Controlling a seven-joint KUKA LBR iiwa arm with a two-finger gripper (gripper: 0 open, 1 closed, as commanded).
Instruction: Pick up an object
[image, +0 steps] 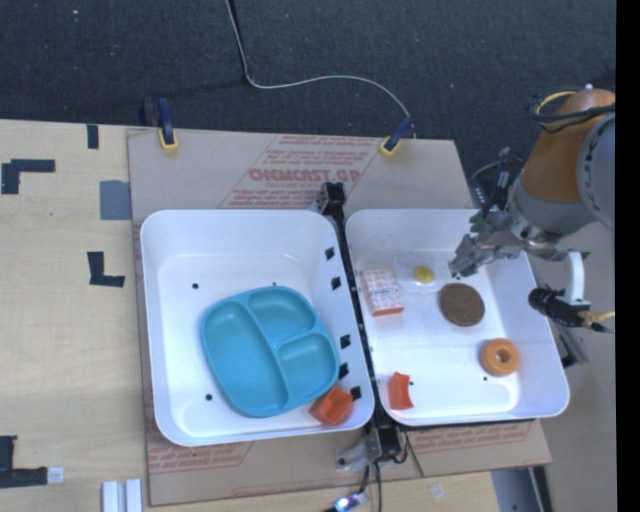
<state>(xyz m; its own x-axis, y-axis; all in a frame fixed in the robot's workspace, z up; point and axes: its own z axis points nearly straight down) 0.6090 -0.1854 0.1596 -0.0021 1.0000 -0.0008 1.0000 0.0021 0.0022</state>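
My gripper (462, 266) hangs over the right bin (440, 335), near its upper right part. Just below it lies a brown round cookie (462, 304), and a small yellow piece (424, 274) sits to its left. A white and pink packet (381, 292) rests near the bin's left wall. An orange doughnut (499, 357) lies at the lower right, and a small orange-red block (399, 391) at the front. Nothing shows between the fingers.
The left bin (180, 260) holds a blue divided plate (268, 349) and an orange-red piece (333, 405) in its front right corner. A black divider with clips (345, 290) runs between the bins. A cable (320, 82) lies behind the board.
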